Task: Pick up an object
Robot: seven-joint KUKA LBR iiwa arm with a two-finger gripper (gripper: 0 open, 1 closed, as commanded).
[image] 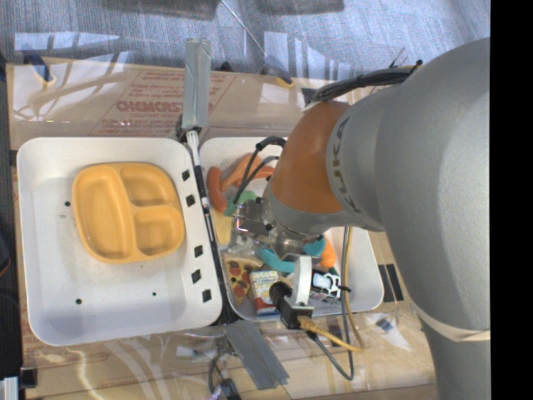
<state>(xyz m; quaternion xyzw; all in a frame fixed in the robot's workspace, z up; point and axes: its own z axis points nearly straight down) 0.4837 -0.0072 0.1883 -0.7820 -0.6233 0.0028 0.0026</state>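
We see the grey arm (416,165) with its orange band (308,169) reaching over the right bin (366,294), its end effector (279,252) down among the clutter; we cannot tell whether it grips anything. On the tabletop (125,98), the left bin (50,298) holds a yellow divided tray (127,211). In the right bin lie an orange object (215,188), a pizza-printed piece (238,275) and a small carton (265,285).

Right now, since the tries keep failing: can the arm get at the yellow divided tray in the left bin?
Probably yes. The yellow tray lies alone and uncovered in the left bin; the arm is over the right bin and must cross the divider.
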